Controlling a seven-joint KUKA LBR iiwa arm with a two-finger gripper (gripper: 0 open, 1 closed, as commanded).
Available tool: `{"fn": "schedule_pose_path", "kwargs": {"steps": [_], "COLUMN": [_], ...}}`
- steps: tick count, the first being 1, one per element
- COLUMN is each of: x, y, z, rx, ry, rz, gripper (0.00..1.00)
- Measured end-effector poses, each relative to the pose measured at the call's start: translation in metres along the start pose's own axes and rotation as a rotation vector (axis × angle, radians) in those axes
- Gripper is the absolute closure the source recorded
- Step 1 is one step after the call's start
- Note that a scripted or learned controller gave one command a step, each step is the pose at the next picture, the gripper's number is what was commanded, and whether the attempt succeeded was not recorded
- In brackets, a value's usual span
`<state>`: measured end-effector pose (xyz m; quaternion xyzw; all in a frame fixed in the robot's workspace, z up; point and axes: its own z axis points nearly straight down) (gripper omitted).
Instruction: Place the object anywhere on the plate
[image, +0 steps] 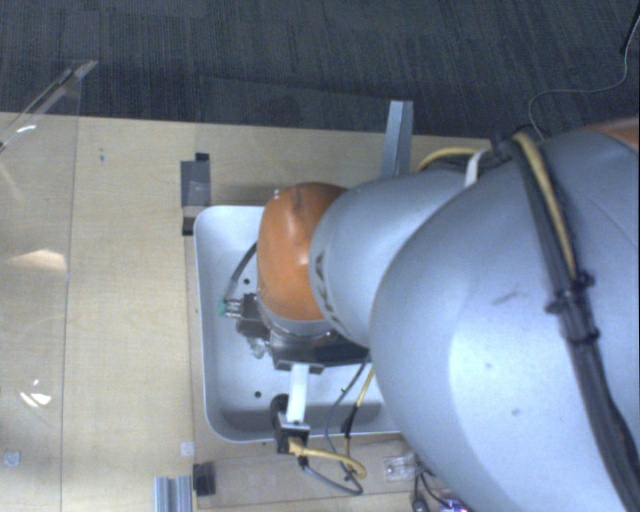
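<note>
The grey arm (500, 330) is the biggest thing here, filling the frame from 1 o'clock round to 6 o'clock and reaching toward the centre. Under it lies the pale wooden desk (110, 300), its bare part spreading from 7 to 10 o'clock. Dark carpet (250, 50) runs across the top, from 10 to 2 o'clock. One white bin (215, 300) shows just off centre toward 8 o'clock; its left wall and rounded corners are clear, and the arm covers most of its floor. The orange band (290, 250) sits over the bin's 12 o'clock end, with the metal wrist (250, 318) below it pointing down into the bin. The wrist hides what hangs beneath, so open or shut cannot be told, nor where the object or the plate lies. A grey post (398, 135) stands at the bin's 1 o'clock corner, and a small dark clamp (196, 185) at its 11 o'clock corner.
</note>
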<state>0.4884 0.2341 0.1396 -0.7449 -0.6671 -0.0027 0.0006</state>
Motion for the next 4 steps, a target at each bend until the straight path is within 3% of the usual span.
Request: {"fn": "schedule_pose_path", "kwargs": {"steps": [1,2,3,4], "x": [0.002,0.002,0.002,0.000], "y": [-0.001,0.018,0.004,0.004], "z": [-0.144,0.034,0.047,0.047], "rx": [-0.002,0.003,-0.014,-0.012], "ry": [-0.001,-0.005,0.009,0.003], "rz": [-0.043,0.151,0.446,0.078], "gripper": [1.00,1.00,1.00,1.00]}}
